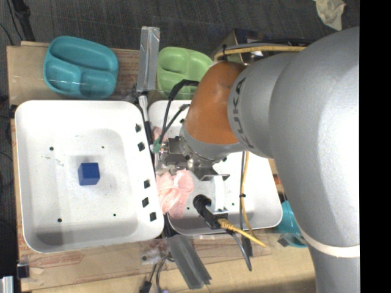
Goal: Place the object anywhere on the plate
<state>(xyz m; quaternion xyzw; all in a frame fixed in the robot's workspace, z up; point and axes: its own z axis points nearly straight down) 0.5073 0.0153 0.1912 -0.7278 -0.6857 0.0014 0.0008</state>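
Observation:
A small blue cube (89, 173) lies near the middle of the left white bin (36, 121). A pink, soft-looking object (174, 192) sits at the left edge of the right bin (256, 218), against the wall between the bins. My gripper (173, 170) hangs directly over the pink object's top, and the wrist and orange band (211, 105) hide where they meet. A teal divided plate (80, 66) rests on the bench behind the left bin. A green divided plate (180, 66) lies behind the right bin, partly under the arm.
The grey arm (305, 133) covers most of the right bin. A metal bar (147, 57) stands between the two plates. Cables and a yellow wire (244, 234) trail near the right bin's front edge. A crumpled cloth (327, 8) lies on the floor at the far right.

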